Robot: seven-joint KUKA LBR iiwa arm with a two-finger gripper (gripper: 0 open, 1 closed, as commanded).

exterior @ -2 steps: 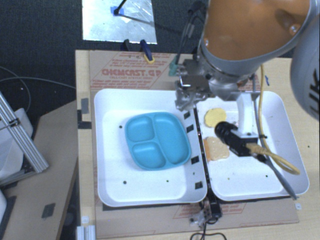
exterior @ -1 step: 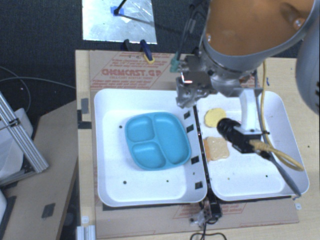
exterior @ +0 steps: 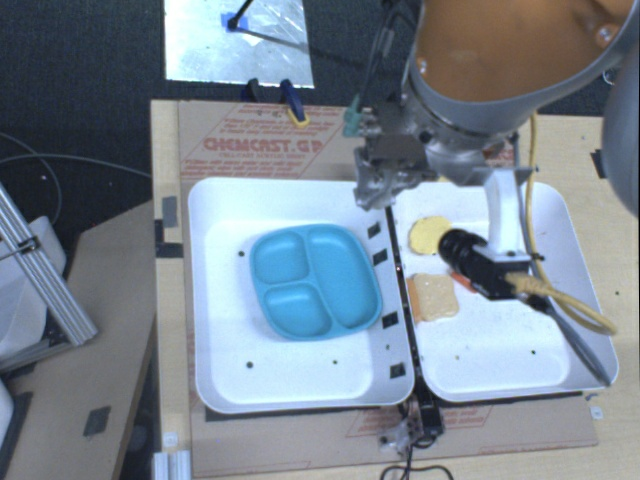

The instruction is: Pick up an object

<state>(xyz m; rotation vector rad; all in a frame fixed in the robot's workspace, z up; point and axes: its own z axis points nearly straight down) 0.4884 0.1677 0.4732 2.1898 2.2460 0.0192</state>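
The gripper (exterior: 378,190) hangs over the far end of the ridge between the bins; whether it is open or closed, I can't tell. Just beside it, in the right bin (exterior: 500,353), lies a yellow disc (exterior: 430,234), with a tan slice (exterior: 432,296) further out. On its other side, the left bin (exterior: 230,368) holds a blue divided plate (exterior: 315,278). If it drops straight down, I'd guess it strikes the ridge and grabs nothing.

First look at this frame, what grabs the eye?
The bright blue three-compartment plate sits in the middle of the left bin. The grey arm with its orange band looms in from the upper right, its gripper hanging over the far end of the divide between the bins. In the right bin, a round yellow piece and a tan slice lie near the divide.
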